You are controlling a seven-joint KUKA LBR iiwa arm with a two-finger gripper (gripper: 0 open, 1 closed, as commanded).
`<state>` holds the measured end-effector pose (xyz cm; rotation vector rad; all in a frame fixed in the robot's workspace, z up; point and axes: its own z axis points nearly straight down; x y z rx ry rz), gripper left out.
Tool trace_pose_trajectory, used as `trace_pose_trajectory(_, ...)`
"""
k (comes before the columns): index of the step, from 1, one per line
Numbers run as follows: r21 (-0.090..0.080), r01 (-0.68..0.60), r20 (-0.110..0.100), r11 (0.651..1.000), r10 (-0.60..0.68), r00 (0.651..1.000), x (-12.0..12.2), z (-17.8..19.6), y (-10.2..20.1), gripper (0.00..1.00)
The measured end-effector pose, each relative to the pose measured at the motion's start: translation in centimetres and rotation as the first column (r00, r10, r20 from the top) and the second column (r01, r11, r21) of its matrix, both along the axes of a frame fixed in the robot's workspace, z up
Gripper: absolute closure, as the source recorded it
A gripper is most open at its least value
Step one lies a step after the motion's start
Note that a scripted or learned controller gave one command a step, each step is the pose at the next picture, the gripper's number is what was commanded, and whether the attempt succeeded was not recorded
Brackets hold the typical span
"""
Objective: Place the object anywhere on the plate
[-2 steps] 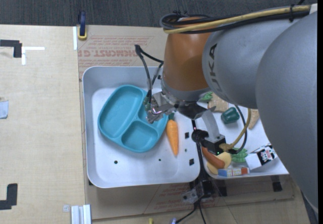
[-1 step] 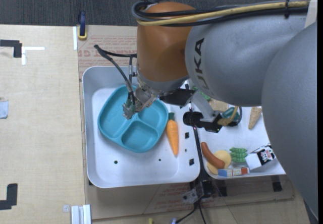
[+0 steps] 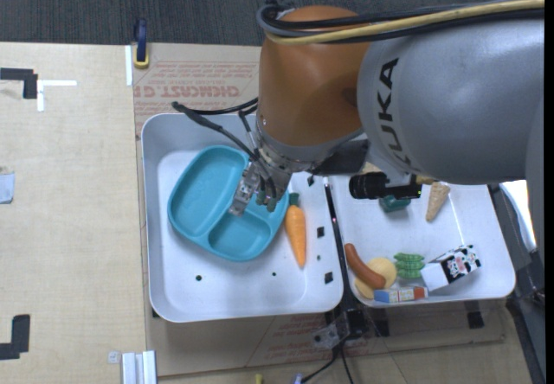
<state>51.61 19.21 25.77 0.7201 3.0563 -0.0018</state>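
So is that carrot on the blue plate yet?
Not yet. The carrot lies on the left bin's white floor, beside the plate's right rim.

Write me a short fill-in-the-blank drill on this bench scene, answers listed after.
1. The blue plate lies in the ____ bin.
2. The toy carrot lies just ____ of the plate, in the left bin.
3. The gripper hangs over the plate's ____ edge.
4. The hot dog lies in the ____ bin.

Answers: left; right; right; right
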Motion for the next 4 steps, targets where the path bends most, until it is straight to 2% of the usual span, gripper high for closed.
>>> trace_pose_trajectory(1,0.000,-0.056,0.002,0.998,0.056,0.998,2.1,0.3,3.6,1.00)
trace_pose_trajectory(2,0.000,-0.208,0.000,0.978,0.208,0.978,-0.5,-2.3,-6.8,1.00)
trace_pose_trajectory(3,0.001,-0.249,0.003,0.968,0.249,0.968,1.9,0.3,-0.6,1.00)
trace_pose_trajectory(4,0.000,-0.252,-0.003,0.968,0.252,0.968,0.4,-3.3,3.7,1.00)
